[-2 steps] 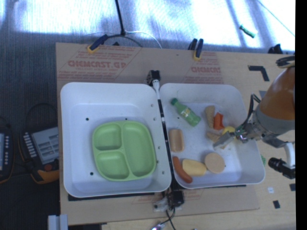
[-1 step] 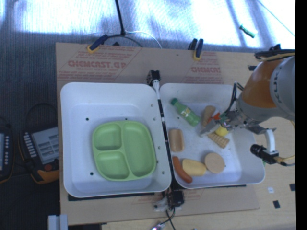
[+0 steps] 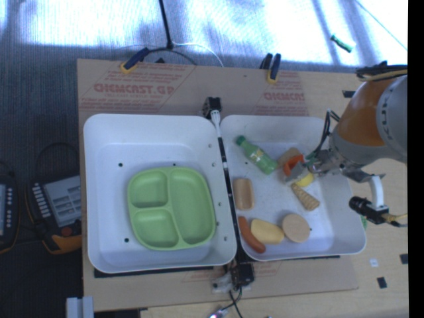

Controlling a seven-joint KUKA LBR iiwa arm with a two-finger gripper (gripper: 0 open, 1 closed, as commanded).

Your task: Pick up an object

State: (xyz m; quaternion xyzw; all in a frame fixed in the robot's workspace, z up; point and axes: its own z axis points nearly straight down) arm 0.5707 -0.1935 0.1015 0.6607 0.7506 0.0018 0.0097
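At three o'clock in the right bin (image 3: 344,244), the gripper (image 3: 306,167) sits among crowded toys (image 3: 299,177); whether it grips anything I cannot tell. Packed neighbours could block a clean pick or be dragged along.

The tool (image 3: 310,165) tips are too small to make out (the arm (image 3: 377,121) runs off-frame right).
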